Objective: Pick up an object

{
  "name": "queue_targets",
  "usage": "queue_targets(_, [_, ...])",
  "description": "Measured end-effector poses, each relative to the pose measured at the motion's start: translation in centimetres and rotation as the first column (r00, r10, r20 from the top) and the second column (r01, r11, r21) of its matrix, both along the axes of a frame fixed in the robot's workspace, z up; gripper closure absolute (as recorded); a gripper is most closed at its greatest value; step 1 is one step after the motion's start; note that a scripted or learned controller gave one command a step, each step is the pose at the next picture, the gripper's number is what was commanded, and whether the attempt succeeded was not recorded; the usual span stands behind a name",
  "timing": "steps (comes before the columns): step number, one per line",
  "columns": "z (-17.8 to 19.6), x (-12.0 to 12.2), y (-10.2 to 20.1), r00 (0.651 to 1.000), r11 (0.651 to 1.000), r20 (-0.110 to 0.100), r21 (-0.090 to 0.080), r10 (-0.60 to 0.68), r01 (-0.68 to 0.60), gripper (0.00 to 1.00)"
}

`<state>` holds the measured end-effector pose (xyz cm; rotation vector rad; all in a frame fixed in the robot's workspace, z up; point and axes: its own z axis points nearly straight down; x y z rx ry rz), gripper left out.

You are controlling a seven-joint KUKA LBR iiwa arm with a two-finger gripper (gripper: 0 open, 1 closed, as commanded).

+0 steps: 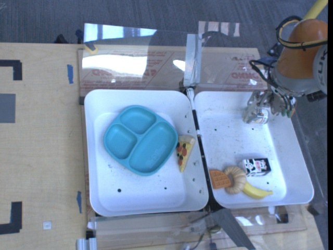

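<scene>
Item 1, my arm (304, 51): grey, with an orange band above the wrist, reaching in from the right side of the view. My jaws (257, 113) hang over the upper part of the right bin (291, 145), near its back wall. Whether they are spread or pressed together, I cannot tell; the tip is a blurred metallic shape. Nothing shows between them.

Item 2, right bin: shallow, white, speckled with small dark marks. It holds 4 things, all clustered at its front edge, well apart from my jaws:
- a small black and white carton (256, 166), lying on its side;
- a tan ring-shaped toy (235, 179), like a bagel or doughnut, just below and left of the carton;
- a yellow banana (257, 192), touching the ring's lower right;
- an orange waffle-patterned piece (220, 179), touching the ring's left side, close to the bin's left wall.

Item 3, left bin (99, 191): shallow, white, side by side with the right bin. It holds 2 things:
- a blue divided plate (140, 139) with 3 compartments, lying flat near the middle;
- a toy pizza slice (183, 151), yellow with red and dark spots, just beside the plate's right edge, against the bin's right wall.

Item 4, table (36, 139): pale wood surface carrying both bins, with black corner marks and blue tape tabs on its left part.
</scene>
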<state>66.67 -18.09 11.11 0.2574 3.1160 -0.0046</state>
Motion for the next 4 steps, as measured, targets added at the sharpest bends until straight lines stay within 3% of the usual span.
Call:
queue_targets(1, [8.2, -0.1, 10.4, 0.999, 0.999, 0.004, 0.006, 0.031, -0.032, 1.00])
queue_targets(2, [7.6, -6.8, 15.8, 0.995, 0.995, -0.009, 0.006, 0.103, -0.103, 1.00])
queue_targets(3, [7.5, -8.9, 20.2, 0.995, 0.995, -0.013, 0.006, -0.102, 0.102, 1.00])
queue_targets(4, [-1.3, -11.7, 31.2, 0.946, 0.946, -0.003, 0.015, -0.323, 0.323, 1.00])
